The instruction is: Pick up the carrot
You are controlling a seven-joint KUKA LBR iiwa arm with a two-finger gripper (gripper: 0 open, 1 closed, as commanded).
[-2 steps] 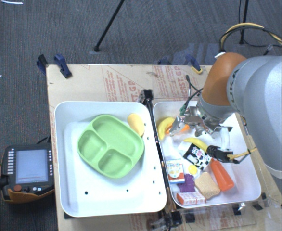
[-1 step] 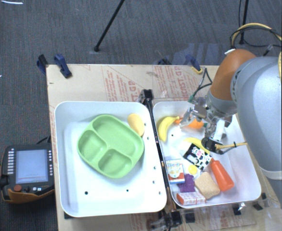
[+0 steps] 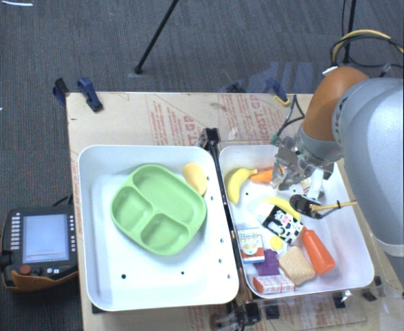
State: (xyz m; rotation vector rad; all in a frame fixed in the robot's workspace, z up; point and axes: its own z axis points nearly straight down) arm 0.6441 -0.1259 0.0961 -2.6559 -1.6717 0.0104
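An orange tapered piece, apparently the carrot (image 3: 262, 176), lies in the right bin (image 3: 359, 254) just right of a yellow banana (image 3: 237, 182). Its right end is hidden under my gripper (image 3: 283, 178), which hangs low over the bin's upper middle, right at the carrot. Whether the gripper touches the carrot cannot be made out. A second orange elongated item (image 3: 318, 249) lies lower right in the same bin.
The right bin also holds a cow-patterned carton (image 3: 283, 223), a small box (image 3: 250, 245), a purple item (image 3: 271, 261), a bread slice (image 3: 297, 265) and a red-white pack (image 3: 269, 284). The left bin (image 3: 92, 185) holds a green divided plate (image 3: 159, 207) and a yellow fruit (image 3: 196, 178).
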